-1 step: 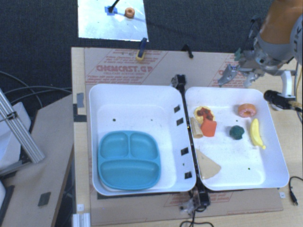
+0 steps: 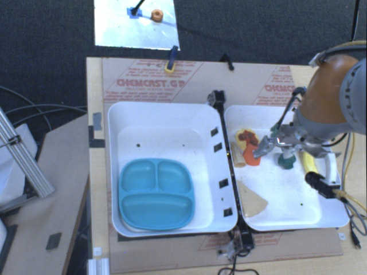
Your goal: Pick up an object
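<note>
My gripper (image 2: 267, 147) hangs low over the right bin (image 2: 287, 216), at the end of the grey arm with the orange band (image 2: 327, 96). Its tip lies right next to an orange-red object (image 2: 250, 155) in the bin's left part. Whether it touches that object is unclear. Behind that object lies a yellow and red item (image 2: 246, 136), and a tan piece (image 2: 239, 158) rests against the bin's left wall. A teal object (image 2: 287, 162) and a yellow object (image 2: 309, 162) lie just under the wrist, partly hidden. A tan wedge (image 2: 253, 200) lies towards the front.
The left bin (image 2: 166, 119) holds a blue divided plate (image 2: 156, 193). A black-clipped divider (image 2: 223, 159) runs between the bins. Cables (image 2: 350, 205) trail off the bench's right edge. A metal frame (image 2: 23, 159) stands at the far left.
</note>
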{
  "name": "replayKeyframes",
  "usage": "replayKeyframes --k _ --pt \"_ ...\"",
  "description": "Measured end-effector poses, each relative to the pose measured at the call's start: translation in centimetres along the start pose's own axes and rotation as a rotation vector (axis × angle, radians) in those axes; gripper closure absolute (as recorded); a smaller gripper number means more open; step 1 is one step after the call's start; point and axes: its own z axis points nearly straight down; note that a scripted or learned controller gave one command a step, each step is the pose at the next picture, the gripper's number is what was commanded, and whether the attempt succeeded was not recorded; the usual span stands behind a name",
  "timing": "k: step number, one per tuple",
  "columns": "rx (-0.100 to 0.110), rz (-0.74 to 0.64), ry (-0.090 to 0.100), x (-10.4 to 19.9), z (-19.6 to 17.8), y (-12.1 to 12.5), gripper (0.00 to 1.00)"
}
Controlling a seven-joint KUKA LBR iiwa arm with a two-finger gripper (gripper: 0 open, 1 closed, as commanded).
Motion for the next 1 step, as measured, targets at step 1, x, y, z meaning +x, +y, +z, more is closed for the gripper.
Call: replayKeyframes --k 1 --pt "-0.016 -0.011 0.002 8.88 -3.35 5.74 0.00"
